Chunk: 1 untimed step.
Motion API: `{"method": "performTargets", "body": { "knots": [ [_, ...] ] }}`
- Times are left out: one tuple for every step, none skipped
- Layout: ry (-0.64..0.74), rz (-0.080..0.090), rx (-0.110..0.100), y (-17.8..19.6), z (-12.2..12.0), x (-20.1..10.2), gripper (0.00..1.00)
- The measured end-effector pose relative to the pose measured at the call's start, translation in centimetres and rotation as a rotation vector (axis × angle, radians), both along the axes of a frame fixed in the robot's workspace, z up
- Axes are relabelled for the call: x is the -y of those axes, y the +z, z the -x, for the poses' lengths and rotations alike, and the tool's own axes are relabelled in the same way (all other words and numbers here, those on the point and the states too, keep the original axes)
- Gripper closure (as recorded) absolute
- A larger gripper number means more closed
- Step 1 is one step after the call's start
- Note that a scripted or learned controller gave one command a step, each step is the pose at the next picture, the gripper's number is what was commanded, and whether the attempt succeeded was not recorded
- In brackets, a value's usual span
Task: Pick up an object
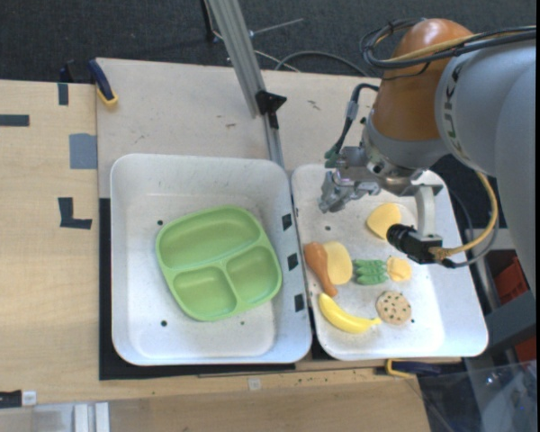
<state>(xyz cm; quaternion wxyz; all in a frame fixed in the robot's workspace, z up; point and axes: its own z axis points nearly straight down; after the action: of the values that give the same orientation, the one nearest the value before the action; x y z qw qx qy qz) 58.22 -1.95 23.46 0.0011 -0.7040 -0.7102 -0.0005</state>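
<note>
Gripper [335, 193] hangs over right bin [459, 327], nothing between its fingers; whether they're spread, can't tell. Toy carrot [319, 266] lies just below, touching yellow slice [340, 263]. Probably light, rigid, slick plastic; pinch across its thicker orange middle.

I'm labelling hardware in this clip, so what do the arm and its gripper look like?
The arm is bulky and light grey, with a glossy orange band above the wrist and dark lettering on its shell. Black cables loop over the orange part. The gripper is a small grey metal unit with two short fingers; a black cylinder trailing a yellowish cable hangs nearby.
</note>
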Motion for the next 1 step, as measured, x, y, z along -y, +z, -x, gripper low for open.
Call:
{"method": "performTargets", "body": {
  "knots": [
    [-0.001, 0.001, 0.000, -0.13, -1.21, -5.31, 1.00]
  ]
}}
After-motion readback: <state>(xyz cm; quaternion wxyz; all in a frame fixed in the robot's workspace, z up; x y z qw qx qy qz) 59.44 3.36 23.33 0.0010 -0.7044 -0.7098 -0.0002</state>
